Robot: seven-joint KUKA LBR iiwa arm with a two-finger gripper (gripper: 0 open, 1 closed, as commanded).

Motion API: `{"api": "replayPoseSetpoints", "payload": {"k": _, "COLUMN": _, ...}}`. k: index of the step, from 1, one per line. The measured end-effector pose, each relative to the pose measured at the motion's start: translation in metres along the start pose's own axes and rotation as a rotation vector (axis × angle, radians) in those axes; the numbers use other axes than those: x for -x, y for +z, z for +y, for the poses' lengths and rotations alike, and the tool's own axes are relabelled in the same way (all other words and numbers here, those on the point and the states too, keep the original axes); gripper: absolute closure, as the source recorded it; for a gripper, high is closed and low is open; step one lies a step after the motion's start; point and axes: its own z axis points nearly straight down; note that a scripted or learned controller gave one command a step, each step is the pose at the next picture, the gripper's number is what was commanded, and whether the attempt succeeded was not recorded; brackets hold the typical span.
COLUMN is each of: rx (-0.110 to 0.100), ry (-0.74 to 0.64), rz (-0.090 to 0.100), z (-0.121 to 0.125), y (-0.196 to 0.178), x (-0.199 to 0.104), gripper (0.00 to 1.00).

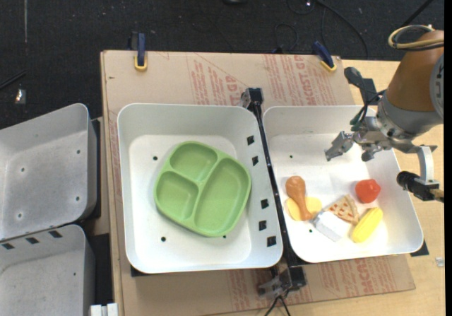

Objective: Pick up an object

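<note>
The objects for picking lie in the right bin (402,230), grouped in its near half. A drumstick (299,194) lies at the left of the group, its knob end pointing toward the far wall. A yellow piece (294,208) sits partly under the drumstick. A pizza slice (343,210) lies just right of these, and a white block (328,225) touches its near edge. A red tomato (367,191) sits to the right of the slice. A yellow banana (366,225) lies just in front of the tomato, tilted on a diagonal.

The gripper (355,145) hangs over the far half of the right bin, well apart from the group. Its fingers are spread, one toward the left and one toward the right, and nothing is between them. The arm (417,88) reaches in from the right, with the orange band above the wrist.

The left bin (134,237) stands just beside the right bin; a black divider (265,166) runs between them. A green plate (203,188) with three compartments lies flat in the middle of the left bin.

Both bins rest on a cardboard sheet (198,78) that covers the counter. Two clamps (141,53) (325,55) grip its far edge. White trays (42,166) lie to the left of the counter.
</note>
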Motion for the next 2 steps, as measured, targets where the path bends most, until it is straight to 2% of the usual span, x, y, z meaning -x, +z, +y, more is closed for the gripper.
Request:
{"api": "replayPoseSetpoints", "payload": {"k": 1, "rx": 0.007, "ry": 0.0, "rz": -0.003, "z": 0.002, "y": -0.014, "x": 0.001, "gripper": 1.0}}
{"api": "replayPoseSetpoints", "payload": {"k": 2, "rx": 0.012, "ry": -0.003, "rz": -0.004, "z": 0.012, "y": -0.062, "x": 0.001, "gripper": 1.0}}
